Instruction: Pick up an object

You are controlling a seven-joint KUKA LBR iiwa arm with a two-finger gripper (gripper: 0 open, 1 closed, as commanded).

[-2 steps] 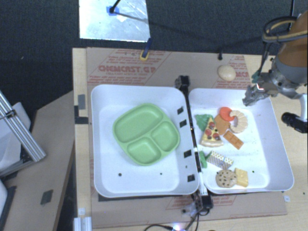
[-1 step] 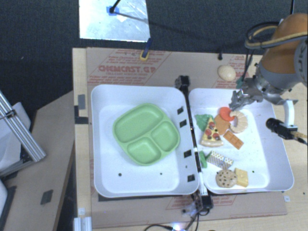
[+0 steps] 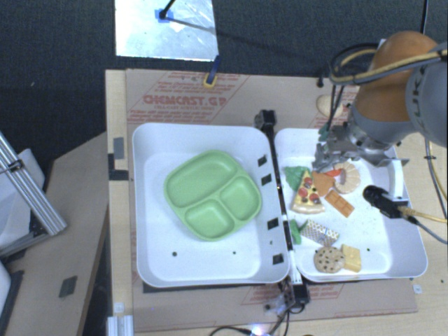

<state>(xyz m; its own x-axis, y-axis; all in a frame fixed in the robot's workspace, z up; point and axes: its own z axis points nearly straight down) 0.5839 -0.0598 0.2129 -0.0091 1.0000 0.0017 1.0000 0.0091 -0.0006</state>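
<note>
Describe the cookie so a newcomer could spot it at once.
Start at the right bin, the one crowded with toy food. Go to its near edge, closest to the camera, where the cookie lies beside a pale yellow block. It is the round, tan, dark-speckled disc; its neighbours are blocky or wedge-shaped.

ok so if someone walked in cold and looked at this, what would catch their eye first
Probably the green divided plate, alone in the left bin and bright against the white. Next, the cluster of toy food in the right bin: a pizza slice, a cookie and other small pieces. The grey arm with its orange band looms over that bin's far end, its gripper down by the food.
</note>
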